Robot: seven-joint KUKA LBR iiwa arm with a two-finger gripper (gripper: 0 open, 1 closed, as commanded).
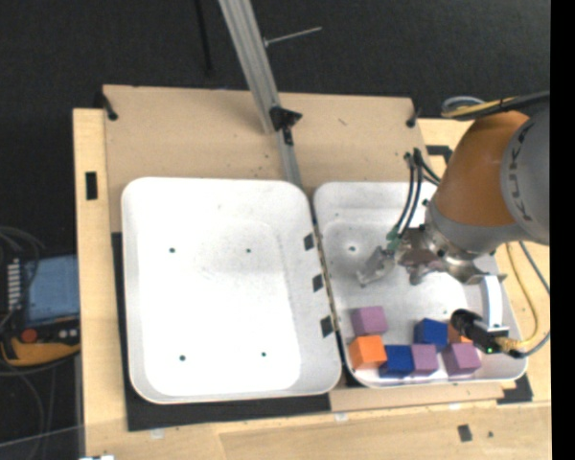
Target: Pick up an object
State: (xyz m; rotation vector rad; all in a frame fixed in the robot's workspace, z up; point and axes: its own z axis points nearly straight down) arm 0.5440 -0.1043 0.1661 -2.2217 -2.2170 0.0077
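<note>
My gripper (395, 270) hangs over the middle of the right bin (350, 209), its grey fingers (371, 269) spread open with nothing between them. Just below it lies a purple block (369, 319). An orange block (368, 351) sits in front of that one. Along the bin's front edge are a blue block (399, 360), a second purple block (424, 357) and a third purple block (462, 357). Another blue block (429, 332) rests behind them, under the wrist.
The left bin (220, 286) lies beside the right one, with a raised divider between them. A grey metal rail (254, 56) slants down from the top to the bins' back edge. The arm's orange and grey body (484, 185) covers the right bin's far right part.
</note>
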